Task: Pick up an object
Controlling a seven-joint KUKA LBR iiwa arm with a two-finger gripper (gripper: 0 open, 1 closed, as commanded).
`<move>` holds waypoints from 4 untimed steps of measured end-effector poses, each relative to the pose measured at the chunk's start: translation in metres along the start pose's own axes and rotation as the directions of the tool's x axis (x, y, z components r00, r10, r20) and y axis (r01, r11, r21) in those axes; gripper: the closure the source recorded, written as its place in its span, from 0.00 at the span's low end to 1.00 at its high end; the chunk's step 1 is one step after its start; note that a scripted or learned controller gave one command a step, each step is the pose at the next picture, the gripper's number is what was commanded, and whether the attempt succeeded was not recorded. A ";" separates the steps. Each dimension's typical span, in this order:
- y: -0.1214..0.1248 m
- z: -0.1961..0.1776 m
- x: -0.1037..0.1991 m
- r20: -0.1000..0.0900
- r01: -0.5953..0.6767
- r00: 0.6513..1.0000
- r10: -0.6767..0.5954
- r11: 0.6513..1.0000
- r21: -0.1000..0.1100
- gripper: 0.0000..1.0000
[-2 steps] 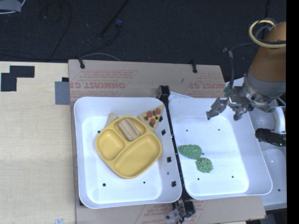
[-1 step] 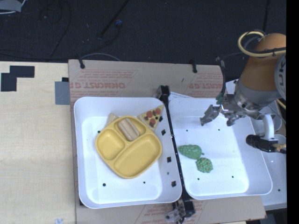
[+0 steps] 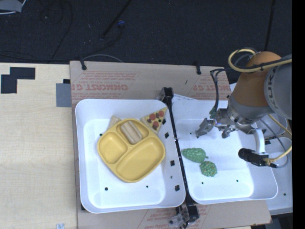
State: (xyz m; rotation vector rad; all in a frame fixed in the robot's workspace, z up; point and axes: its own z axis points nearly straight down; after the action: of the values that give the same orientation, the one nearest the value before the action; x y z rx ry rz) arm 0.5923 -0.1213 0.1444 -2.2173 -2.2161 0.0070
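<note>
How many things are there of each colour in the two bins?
Yellow: 1, the tray
Green: 2, one lump and a second lump
Tan: 1, the bun on the tray
Mixed colours: 1, the pizza slice
Total: 5

Gripper (image 3: 215, 128) above right bin (image 3: 238, 192), near green pieces (image 3: 194, 154)
</note>
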 end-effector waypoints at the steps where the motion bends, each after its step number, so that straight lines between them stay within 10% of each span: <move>1: -0.001 0.054 0.001 0.000 -0.001 1.000 0.001 1.000 -0.001 0.00; 2: -0.001 0.041 0.000 0.000 -0.005 1.000 0.005 1.000 -0.002 1.00; 4: -0.005 -0.073 -0.002 0.002 0.001 1.000 -0.001 1.000 -0.010 1.00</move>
State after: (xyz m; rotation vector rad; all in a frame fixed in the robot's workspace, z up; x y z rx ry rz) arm 0.5878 -0.1237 0.2176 -2.2218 -2.2233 -0.0015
